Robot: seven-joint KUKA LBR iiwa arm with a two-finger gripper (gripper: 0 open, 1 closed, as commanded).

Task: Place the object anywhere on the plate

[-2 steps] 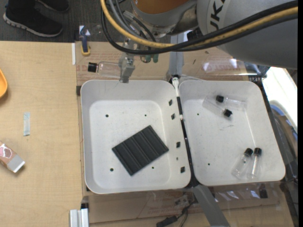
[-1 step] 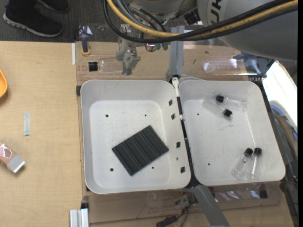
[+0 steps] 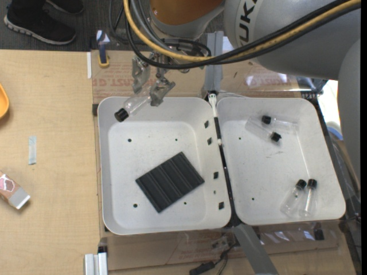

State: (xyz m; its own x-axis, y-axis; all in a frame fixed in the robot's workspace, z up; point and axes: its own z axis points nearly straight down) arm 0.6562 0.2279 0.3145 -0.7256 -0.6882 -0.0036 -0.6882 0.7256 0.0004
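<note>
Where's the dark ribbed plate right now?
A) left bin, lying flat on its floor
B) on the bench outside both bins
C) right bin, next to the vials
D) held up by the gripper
A: the dark ribbed plate lies flat on the floor of the left bin, with the gripper up at that bin's far rim near a clear black-capped vial.

Matt ribbed dark plate [image 3: 170,181]; glossy white plastic bin [image 3: 109,171]; clear vials [image 3: 129,107].

Arm [image 3: 298,22] cut off top and right. Orange thing [image 3: 3,105] clipped at left edge. Tool [image 3: 150,87] tips blurred, grip on vial [image 3: 129,107] possibly there, unclear.
</note>
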